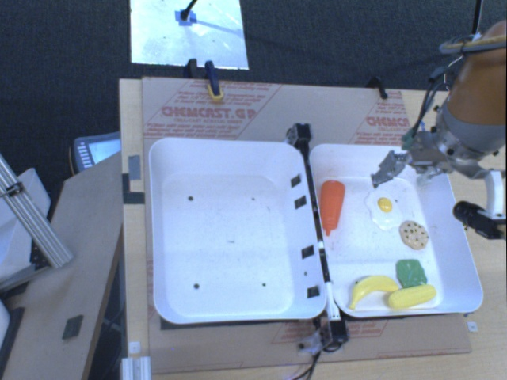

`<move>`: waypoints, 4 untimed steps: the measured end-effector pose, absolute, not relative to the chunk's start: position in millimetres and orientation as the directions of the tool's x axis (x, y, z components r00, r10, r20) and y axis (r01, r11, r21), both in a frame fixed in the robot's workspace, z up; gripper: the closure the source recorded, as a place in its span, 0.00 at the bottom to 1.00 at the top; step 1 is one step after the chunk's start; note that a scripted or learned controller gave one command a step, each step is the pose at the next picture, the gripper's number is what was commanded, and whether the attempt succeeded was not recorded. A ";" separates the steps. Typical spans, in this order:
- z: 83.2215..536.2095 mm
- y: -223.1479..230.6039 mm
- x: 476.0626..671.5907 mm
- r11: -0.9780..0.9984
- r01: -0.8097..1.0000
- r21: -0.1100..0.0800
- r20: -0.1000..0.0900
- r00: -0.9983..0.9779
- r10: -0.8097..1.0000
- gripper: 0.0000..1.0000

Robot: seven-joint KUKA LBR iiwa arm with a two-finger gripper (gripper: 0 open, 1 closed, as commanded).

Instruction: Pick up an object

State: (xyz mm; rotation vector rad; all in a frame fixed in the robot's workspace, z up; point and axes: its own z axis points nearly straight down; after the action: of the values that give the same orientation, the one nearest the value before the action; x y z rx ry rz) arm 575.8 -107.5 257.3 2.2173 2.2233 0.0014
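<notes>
Your grey two-finger pincer (394, 167) hangs over the far edge of the right-hand shallow white bin (455, 244). You cannot tell from this slant how wide it stands, and nothing shows between its tips.

Closest below the pincer: the flat white fried-egg toy with a yellow yolk (384, 209), lying in the bin just on the near side of it. Past the egg, further toward the near rim, the round tan cookie with dark chips (413, 233).

To the pincer's left in the view, the orange carrot-shaped toy (331, 204) lies along the bin's inner wall, long axis running far to near, broad end far, tip pointing at the near rim.

Well nearer than the pincer, by the near rim: the green leafy toy piece (411, 271), the curved yellow banana toy (371, 289), and the smooth yellow oblong toy (412, 295), its long axis roughly across the bin.

Brown board (238, 109) under the bins on the counter: red print reads "CHEMCAST", repeated; smaller letters after it not legible.
</notes>
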 end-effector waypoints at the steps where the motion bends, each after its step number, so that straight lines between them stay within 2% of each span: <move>1: 370.7 -69.4 542.7 0.009 1.000 0.015 0.000 -0.009 1.000 0.00; 2: 458.7 48.3 506.6 0.017 1.000 0.013 0.006 -0.017 1.000 0.00; 3: 464.9 41.1 507.9 0.007 1.000 0.007 0.001 -0.007 1.000 1.00; 4: 538.8 128.7 504.2 0.012 1.000 0.009 0.005 -0.012 1.000 1.00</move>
State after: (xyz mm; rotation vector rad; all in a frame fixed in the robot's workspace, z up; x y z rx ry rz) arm 504.2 128.7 538.8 2.2053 2.2329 0.0159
